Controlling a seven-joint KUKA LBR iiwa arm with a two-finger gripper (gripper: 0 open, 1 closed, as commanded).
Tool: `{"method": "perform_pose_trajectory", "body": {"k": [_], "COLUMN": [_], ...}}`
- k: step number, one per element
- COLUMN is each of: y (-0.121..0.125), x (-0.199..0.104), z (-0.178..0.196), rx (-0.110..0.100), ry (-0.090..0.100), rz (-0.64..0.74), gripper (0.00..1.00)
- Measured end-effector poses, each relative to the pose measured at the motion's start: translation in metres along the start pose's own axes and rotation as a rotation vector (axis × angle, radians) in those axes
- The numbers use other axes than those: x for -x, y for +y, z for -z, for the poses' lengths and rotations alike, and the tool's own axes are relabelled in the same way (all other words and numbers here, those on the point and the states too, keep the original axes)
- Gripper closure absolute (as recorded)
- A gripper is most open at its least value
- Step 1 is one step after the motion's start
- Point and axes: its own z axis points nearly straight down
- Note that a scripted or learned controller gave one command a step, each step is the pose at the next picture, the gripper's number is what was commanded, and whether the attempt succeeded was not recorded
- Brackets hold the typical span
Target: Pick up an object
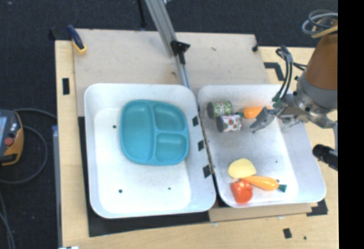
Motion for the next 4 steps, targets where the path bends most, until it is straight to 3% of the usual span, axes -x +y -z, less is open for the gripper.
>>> {"method": "perform_pose_trajectory", "body": {"k": [2,3,4], "y": [-0.014,-0.012,-0.010], "x": [0.008,0.008,0.007], "z": [-0.117,-0.103,-0.038], "rx": [-0.001,0.008,0.012], "ry": [0.001,0.001,-0.001], "rz": [0.000,-0.004,0.004], "gripper": [0.00,1.00,1.00]}}
